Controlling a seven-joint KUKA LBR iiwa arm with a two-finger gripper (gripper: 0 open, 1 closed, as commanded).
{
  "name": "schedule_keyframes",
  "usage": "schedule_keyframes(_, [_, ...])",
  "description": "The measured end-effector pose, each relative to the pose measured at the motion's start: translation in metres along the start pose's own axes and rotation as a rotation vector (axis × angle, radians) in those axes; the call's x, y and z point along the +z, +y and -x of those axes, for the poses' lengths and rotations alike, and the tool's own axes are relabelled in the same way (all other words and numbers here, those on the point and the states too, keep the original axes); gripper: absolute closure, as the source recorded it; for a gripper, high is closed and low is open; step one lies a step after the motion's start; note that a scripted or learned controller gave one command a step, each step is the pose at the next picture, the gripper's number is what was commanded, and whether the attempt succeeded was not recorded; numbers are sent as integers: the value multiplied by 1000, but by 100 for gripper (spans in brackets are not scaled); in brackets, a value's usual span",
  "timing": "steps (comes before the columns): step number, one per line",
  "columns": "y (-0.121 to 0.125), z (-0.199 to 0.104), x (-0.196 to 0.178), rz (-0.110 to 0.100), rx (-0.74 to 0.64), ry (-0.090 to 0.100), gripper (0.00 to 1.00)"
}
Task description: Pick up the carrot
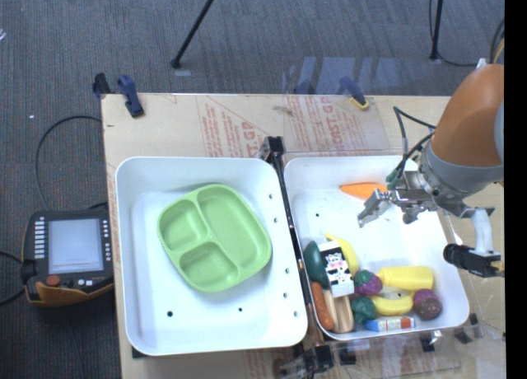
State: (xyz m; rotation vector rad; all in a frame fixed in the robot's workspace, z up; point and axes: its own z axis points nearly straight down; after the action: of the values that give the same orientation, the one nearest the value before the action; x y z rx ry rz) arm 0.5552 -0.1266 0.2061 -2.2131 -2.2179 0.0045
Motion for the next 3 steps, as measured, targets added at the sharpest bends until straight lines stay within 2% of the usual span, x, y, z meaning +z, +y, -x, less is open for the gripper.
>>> schedule_keyframes(1, [37,36,5,3,129,-1,0])
schedule_keyframes(2, [89,66,42,1,139,-1,0])
schedule_keyframes(3, [90,61,121,-1,207,-1,0])
